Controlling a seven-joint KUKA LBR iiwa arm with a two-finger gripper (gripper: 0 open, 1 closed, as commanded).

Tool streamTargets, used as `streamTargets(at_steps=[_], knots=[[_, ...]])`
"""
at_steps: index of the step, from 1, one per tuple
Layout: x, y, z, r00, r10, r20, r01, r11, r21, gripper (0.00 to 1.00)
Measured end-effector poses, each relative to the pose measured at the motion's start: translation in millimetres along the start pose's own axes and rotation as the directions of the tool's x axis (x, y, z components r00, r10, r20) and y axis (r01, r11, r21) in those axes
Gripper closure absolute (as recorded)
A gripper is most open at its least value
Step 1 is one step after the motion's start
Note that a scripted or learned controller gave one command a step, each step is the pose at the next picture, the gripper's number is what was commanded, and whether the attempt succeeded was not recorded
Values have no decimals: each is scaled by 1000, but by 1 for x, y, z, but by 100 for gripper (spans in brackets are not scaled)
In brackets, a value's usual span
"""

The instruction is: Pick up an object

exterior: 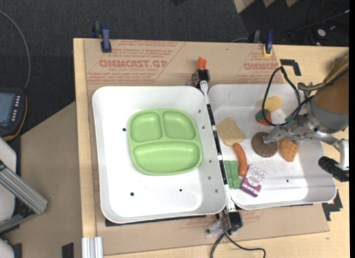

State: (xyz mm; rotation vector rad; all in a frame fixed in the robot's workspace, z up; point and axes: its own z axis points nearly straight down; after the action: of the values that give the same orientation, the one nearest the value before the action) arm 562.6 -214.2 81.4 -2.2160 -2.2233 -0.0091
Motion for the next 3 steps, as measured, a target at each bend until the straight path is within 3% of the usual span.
streamTargets(at_steps=[1, 2, 3], knots=[[46, 93, -5, 1000, -5, 7, 5, 1000, -6, 0], [43, 91, -17, 1000, 0, 9, 1, 1000, -8, 100], [-14, 103, -91, 1000, 6, 13, -6, 1000, -8, 100]])
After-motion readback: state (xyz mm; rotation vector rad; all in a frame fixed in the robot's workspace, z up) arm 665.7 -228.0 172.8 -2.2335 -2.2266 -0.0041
